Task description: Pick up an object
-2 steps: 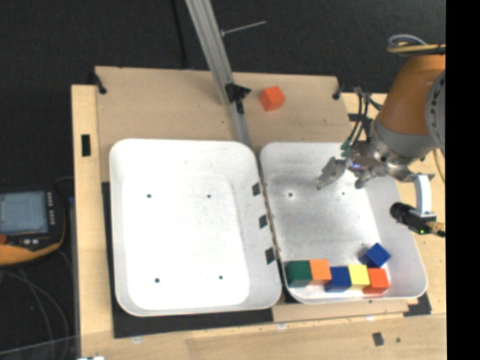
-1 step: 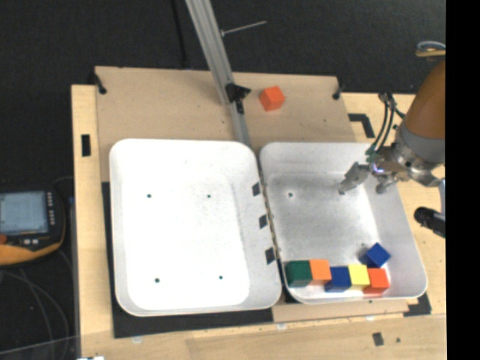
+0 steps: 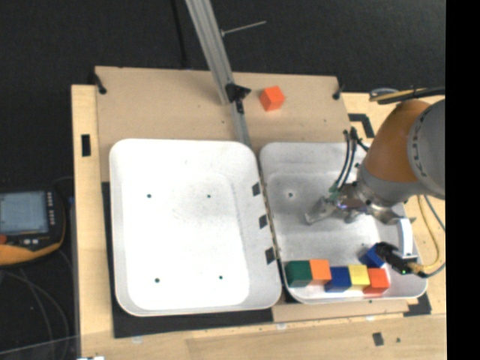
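Along the front wall of the right bin (image 3: pixel 300 163) lies a row of blocks: green (image 3: pixel 298 272), orange (image 3: pixel 320 269), blue (image 3: pixel 337 278), yellow (image 3: pixel 359 275) and red (image 3: pixel 378 278). Another blue block (image 3: pixel 372 257) sits just behind the red one. My gripper (image 3: pixel 316 214) reaches left from the grey and orange arm (image 3: pixel 397 156) and hangs low over the bin's bare middle, well behind the row. Nothing shows between its fingers.
The left bin (image 3: pixel 187 223) lies beside the right one. An orange cube (image 3: pixel 271 98) rests on the bench behind the bins. A slanted metal pole (image 3: pixel 214 43) rises at the back. A handheld device (image 3: pixel 26 220) sits off the bench at left.
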`<state>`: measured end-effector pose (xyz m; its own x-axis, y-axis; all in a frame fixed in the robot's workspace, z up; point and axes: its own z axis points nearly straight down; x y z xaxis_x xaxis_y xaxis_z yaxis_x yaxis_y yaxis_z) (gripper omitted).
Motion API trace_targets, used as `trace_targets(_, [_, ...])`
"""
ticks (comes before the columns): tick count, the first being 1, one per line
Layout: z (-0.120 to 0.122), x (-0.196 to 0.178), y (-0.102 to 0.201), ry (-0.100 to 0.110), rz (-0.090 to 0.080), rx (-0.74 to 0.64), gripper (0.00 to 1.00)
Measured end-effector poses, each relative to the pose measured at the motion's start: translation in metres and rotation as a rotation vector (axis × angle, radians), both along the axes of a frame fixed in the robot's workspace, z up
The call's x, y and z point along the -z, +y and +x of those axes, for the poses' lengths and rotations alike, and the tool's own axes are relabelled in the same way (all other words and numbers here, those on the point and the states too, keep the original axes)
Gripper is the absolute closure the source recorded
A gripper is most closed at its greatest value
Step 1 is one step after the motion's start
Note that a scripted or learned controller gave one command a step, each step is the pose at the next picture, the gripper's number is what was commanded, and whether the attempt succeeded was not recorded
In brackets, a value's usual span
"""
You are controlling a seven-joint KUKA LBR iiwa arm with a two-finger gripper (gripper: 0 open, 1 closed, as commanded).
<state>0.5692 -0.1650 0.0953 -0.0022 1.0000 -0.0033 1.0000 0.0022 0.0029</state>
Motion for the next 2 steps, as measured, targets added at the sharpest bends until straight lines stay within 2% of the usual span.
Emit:
trace_targets(1, [0.020,-0.125,0.036,-0.008,0.001,-0.004,0.00])
trace_targets(2, [0.026,-0.233,0.077,-0.008,0.002,-0.004,0.00])
